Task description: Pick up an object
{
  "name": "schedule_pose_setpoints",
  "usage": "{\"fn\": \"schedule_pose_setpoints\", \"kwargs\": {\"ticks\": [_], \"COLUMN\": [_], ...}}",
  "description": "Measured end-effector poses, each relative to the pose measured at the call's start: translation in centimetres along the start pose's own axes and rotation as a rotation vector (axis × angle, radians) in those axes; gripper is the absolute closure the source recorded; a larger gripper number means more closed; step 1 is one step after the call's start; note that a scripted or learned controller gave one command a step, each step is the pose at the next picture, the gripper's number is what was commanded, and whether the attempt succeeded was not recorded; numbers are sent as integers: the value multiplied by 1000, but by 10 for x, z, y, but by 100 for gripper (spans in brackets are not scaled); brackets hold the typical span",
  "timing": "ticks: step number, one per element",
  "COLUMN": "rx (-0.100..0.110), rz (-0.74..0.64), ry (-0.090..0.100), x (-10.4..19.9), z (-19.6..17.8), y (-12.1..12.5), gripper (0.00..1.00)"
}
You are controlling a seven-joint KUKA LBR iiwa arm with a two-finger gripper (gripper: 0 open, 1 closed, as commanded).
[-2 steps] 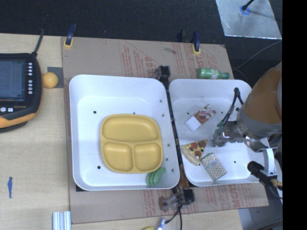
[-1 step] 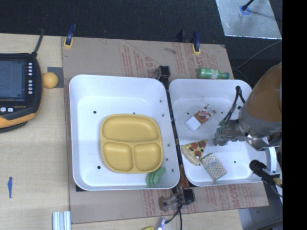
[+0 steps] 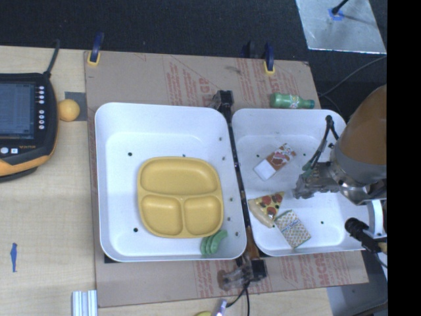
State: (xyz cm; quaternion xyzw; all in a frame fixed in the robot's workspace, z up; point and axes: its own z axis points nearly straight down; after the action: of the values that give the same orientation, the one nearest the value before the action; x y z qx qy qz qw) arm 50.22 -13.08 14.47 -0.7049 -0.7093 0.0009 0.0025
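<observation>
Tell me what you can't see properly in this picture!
- Gripper: open or shut cannot be told; too small and dark over the right bin.
- Arm: cut off by the view's right edge.
- Red and white packet: print too small to read.
- Green thing beside the yellow tray: too blurred to name.

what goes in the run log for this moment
hand: above right bin, nothing seen held | pizza slice, packet: in right bin | yellow tray: left bin

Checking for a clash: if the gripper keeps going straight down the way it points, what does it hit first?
Probably the bare floor of the right bin; the gripper hangs right of the pizza slice and below the white packet. Depth is unclear.
</observation>
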Motion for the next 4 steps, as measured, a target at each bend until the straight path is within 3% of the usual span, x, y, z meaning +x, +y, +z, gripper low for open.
{"fn": "schedule_pose_setpoints", "kwargs": {"ticks": [2,3,4], "rx": [0,-3,-2], "rz": [-5,3,3], "ry": [1,-1,-2], "x": [-1,10,10], "z": [-20,-8,-8], "y": [1,87,87], "gripper": [100,100,0]}}
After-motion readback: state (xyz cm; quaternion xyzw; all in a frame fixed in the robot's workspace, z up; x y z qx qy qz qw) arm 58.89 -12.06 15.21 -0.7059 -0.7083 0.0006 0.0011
